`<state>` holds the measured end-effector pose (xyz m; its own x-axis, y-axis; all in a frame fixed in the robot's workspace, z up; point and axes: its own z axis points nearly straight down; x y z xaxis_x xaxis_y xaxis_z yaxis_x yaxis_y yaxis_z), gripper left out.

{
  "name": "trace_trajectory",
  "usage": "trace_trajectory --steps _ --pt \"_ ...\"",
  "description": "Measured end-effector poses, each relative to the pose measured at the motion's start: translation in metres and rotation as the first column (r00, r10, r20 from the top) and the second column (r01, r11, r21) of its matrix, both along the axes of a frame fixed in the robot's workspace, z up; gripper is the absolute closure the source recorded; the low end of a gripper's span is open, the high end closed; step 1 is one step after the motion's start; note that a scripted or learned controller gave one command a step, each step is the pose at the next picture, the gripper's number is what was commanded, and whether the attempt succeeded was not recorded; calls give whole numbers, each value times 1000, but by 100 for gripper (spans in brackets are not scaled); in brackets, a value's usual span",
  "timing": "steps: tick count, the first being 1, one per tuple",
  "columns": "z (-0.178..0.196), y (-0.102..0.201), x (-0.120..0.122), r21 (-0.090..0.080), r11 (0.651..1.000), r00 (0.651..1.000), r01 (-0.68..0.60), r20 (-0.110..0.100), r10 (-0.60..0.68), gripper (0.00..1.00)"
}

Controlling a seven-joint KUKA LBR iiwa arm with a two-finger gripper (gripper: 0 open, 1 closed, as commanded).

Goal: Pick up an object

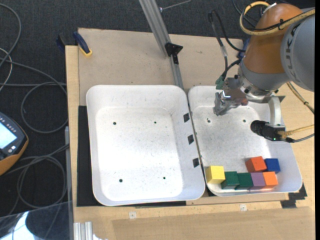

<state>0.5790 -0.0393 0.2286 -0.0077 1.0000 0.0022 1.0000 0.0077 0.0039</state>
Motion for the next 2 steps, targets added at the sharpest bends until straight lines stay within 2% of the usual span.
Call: trace_trajectory --steps 2 --pt "23 114 17 1 1000 1000 0 -2 0 100"
